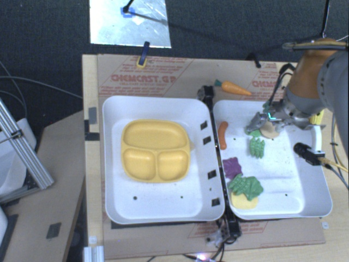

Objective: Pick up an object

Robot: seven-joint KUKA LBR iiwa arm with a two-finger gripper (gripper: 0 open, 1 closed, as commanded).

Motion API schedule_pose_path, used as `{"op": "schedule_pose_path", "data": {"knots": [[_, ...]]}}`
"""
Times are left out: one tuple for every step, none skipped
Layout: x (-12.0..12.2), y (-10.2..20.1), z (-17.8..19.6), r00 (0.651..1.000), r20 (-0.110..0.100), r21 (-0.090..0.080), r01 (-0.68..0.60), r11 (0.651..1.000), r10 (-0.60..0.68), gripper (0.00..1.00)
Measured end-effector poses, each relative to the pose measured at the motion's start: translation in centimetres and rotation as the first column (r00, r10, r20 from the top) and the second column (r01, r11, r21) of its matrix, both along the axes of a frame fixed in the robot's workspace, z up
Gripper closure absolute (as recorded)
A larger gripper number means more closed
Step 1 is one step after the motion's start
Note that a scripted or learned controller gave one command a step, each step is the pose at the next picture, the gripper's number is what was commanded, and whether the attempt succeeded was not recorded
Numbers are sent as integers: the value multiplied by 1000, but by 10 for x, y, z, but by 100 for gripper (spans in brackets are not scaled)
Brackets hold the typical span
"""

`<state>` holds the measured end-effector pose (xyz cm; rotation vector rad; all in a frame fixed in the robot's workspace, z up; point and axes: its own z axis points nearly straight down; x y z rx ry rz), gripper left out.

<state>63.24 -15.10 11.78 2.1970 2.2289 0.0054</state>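
My gripper point(258, 124) is low over the far part of the right bin point(283, 201), at the end of the grey arm with its orange band point(308, 64). A small beige object point(269, 130) sits right at the gripper's tip; I cannot tell whether it is held. A green ridged piece point(256, 147) lies just in front of the gripper. An orange-red sausage point(222, 134) lies by the bin's left wall. Nearer the front are a purple piece point(232, 166), a green leafy piece point(246, 185) and a yellow piece point(244, 201) under it.
The left bin point(114, 201) holds a yellow divided plate point(155, 149). A carrot point(234, 88) lies on the cardboard behind the right bin. A black part point(308, 153) juts over the right bin's right rim. A metal sheet point(130, 15) lies at the back.
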Motion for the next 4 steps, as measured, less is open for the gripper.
{"op": "schedule_pose_path", "data": {"knots": [[39,-27,-33,1000,-5,4,10,1000,-10,0],[-22,11,-33,1000,-13,8,13,1000,-13,0],[-12,62,-11,1000,-7,7,5,1000,-5,0],[35,34,11,1000,-2,4,9,1000,-9,0]]}}
